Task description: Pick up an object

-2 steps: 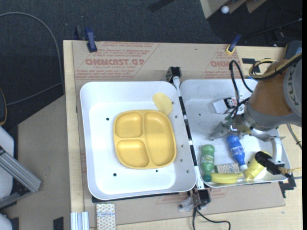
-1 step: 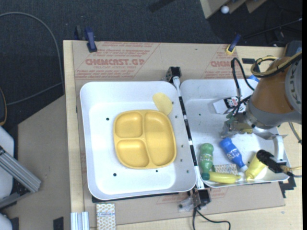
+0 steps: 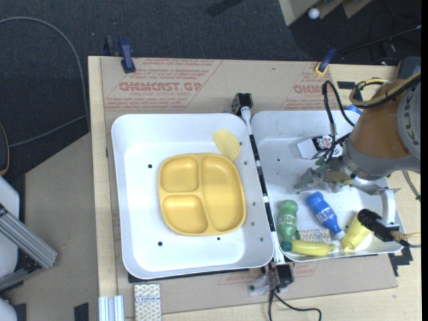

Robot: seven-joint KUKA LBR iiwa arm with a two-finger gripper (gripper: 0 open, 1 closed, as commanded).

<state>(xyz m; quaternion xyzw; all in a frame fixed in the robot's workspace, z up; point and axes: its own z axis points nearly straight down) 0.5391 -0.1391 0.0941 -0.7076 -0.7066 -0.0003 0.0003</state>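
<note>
Risk: grey two-finger gripper (image 3: 322, 176), jaw opening I cannot tell, may close beside the blue plastic bottle (image 3: 324, 212), grasping nothing.

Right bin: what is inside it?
In the bin, near its front: a green bottle, a blue bottle, a banana, a flat packet and a yellow item. The arm covers its floor on the right; anything there is hidden.

Bright, even light from above washes the left bin (image 3: 134, 179) and right bin (image 3: 284, 142) nearly flat. Shadows fall soft and short. Detail is slightly grainy; the dark carpet (image 3: 167, 12) lies dim.
</note>
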